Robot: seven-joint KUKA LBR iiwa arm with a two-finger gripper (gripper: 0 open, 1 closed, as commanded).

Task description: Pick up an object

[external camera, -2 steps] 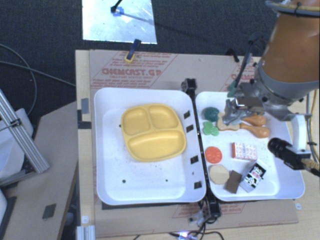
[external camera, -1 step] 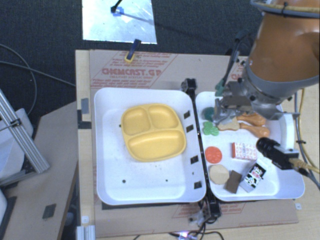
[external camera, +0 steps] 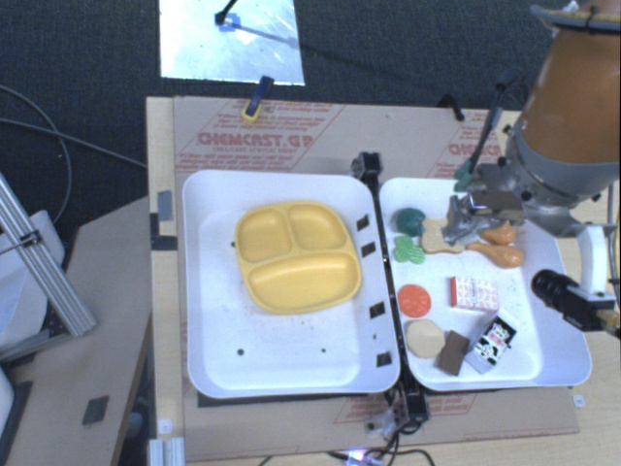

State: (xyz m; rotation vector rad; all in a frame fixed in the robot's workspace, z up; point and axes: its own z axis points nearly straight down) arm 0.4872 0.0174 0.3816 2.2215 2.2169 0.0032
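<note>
the hand (external camera: 464,223) is hovering low over the tan bone-shaped toy (external camera: 439,238) in the right bin (external camera: 563,357); nothing is being lifted yet, and i cannot tell its grip state.

My bench (external camera: 291,129) carries two white bins: the left bin (external camera: 209,289) at nine o'clock, the right bin (external camera: 558,357) at three, edges touching.

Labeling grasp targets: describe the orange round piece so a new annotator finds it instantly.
Start at the right bin, the one crowded with small items, and look along its left wall, next to the divider. The orange disc lies there, below the green pieces and above a tan disc. It is the only flat, bright orange-red circle.
</note>
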